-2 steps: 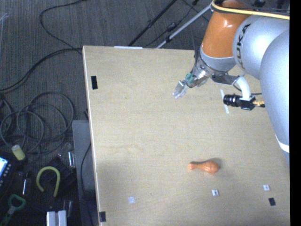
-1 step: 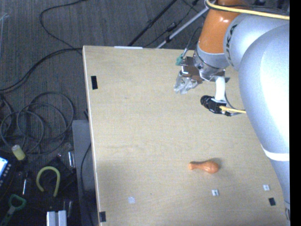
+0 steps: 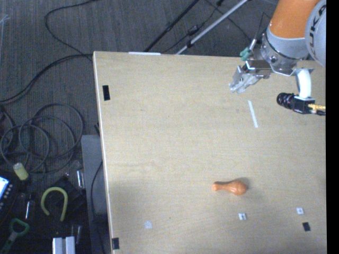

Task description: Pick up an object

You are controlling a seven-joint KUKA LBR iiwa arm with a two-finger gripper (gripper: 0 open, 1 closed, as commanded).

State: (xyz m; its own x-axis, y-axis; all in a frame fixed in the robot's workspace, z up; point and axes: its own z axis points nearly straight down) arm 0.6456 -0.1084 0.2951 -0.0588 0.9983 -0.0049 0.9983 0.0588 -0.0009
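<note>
Grey arm with orange band [image 3: 296, 15] was cut off by top right frame edge. Gripper [image 3: 241, 83] was small and blurred; could not tell its state. Small orange pear-shaped object [image 3: 231, 187] lay on its side on pale wooden surface [image 3: 169, 142], low centre-right, well apart from gripper. Thin white stick [image 3: 253, 114] lay below gripper. Open board lay all around object.

Partial dark lettering, seemingly "UK", on the grey arm [image 3: 317, 23] at the right edge.
</note>
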